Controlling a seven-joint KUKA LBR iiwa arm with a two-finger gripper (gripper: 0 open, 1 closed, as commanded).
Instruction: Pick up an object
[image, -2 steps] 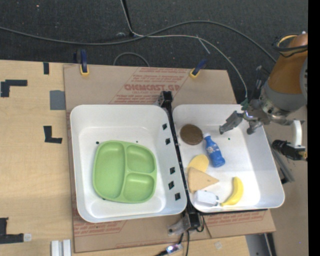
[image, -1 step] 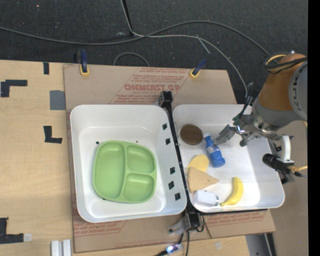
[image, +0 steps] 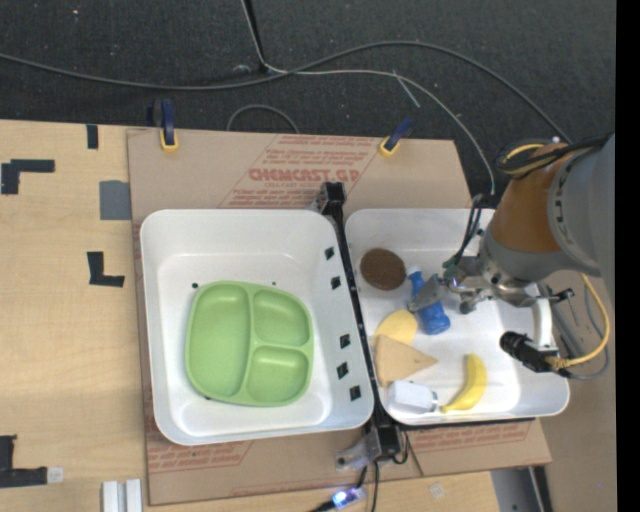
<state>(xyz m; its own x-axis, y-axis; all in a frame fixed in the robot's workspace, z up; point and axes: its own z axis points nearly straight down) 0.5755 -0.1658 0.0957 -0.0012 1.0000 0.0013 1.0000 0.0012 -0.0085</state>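
Observation:
The right bin (image: 500, 225) holds several objects. A brown round piece (image: 382, 267) lies near its left wall, with a blue object (image: 434, 318) to its right. Below them are a pale yellow piece (image: 398, 326), a tan wedge (image: 402, 359), a banana (image: 468, 384) and a small white item (image: 412, 397). My gripper (image: 436, 293) reaches in from the right and hangs low over the top of the blue object, partly covering it. I see nothing lifted off the bin floor.
A green divided plate (image: 250, 343) lies in the left bin (image: 160, 240). A black divider (image: 345, 290) runs between the bins. The arm's orange band (image: 525, 205) and grey wrist sit over the right bin's right rim. Cables trail across the back.

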